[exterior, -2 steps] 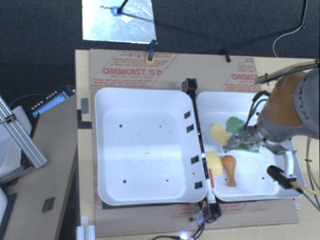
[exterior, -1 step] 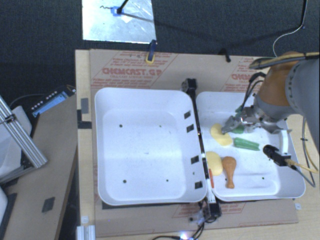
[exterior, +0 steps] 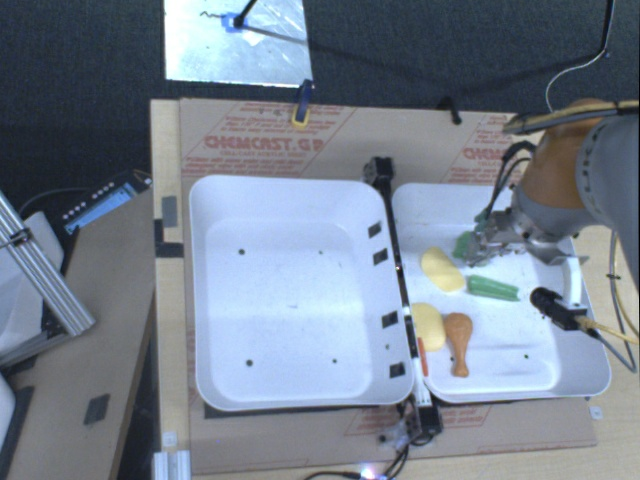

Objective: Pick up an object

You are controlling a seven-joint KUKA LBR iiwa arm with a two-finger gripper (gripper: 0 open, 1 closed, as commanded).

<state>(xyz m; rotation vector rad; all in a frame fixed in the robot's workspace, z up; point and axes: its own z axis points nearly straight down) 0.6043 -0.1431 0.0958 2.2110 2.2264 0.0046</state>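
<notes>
The right bin [exterior: 520, 368] holds several toy foods. A pale yellow lump [exterior: 442, 270] lies near its left wall, and a second yellow piece [exterior: 428, 320] lies below it against the divider. A brown drumstick [exterior: 459, 340] lies beside that piece. A long green pod [exterior: 492, 288] lies in the middle. My gripper [exterior: 484, 244] reaches down into the bin's upper middle, right over a small green object [exterior: 465, 244] that it partly hides.
The left bin [exterior: 290, 298] lies beside the right one, with black clips [exterior: 390, 318] along the shared wall. A thin orange stick [exterior: 423, 356] lies by the divider. A black fitting [exterior: 555, 308] and cables hang off the arm over the right bin's right side.
</notes>
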